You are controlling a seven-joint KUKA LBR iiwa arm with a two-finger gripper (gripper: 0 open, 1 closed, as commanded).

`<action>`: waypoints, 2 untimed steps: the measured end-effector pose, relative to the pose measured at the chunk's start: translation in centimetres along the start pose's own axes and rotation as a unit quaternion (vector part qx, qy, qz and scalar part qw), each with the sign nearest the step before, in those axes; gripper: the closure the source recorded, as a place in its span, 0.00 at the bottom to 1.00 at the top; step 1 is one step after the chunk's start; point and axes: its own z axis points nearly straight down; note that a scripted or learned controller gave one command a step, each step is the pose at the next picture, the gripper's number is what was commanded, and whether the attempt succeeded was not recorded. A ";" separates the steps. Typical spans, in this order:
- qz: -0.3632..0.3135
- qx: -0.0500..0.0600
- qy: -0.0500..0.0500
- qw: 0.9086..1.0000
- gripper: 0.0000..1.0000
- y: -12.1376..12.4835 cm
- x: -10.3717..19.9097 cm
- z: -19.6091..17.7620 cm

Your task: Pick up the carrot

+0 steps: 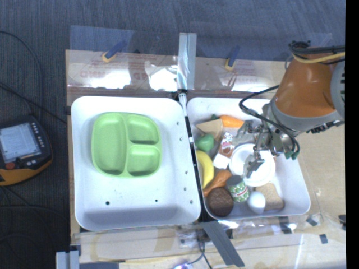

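The carrot (219,180) is a short orange piece lying at a slant in the right bin (296,190), between a banana (206,167) and a small red-and-green can (239,190). My gripper (255,157) hangs over a white plate (259,174) in the middle of that bin, up and to the right of the carrot and apart from it. The grey wrist with its orange band (305,88) reaches in from the right.
Crowded around the carrot are a brown ball (220,202), a white egg (257,200), a bread slice (274,195), a green fruit (206,143), a small bottle (226,144) and an orange wedge (231,121). The left bin (101,206) holds a green divided plate (126,144).
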 end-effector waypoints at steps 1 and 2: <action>-0.082 0.000 -0.003 0.997 0.00 -0.4 -5.8 8.0; 0.050 -0.002 -0.004 0.999 0.00 -3.3 -12.0 9.9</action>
